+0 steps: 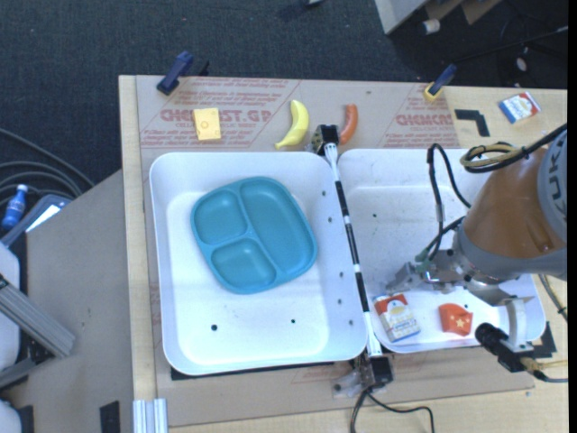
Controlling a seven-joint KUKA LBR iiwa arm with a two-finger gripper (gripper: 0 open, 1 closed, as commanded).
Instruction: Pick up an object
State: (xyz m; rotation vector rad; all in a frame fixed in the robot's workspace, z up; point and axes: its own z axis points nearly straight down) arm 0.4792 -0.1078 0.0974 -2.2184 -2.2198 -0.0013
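Claw (416, 273) low in right white shallow bin (397, 197); spread impossible to tell. Small red-and-white flat packet (397, 318) just below claw. Best lowered squarely over packet before closing.

bench (135, 242) | two white bins (171, 269) | banana (294, 124) | yellow block (206, 124)

yellow banana (294, 124) and orange carrot (349, 123) behind the bins.
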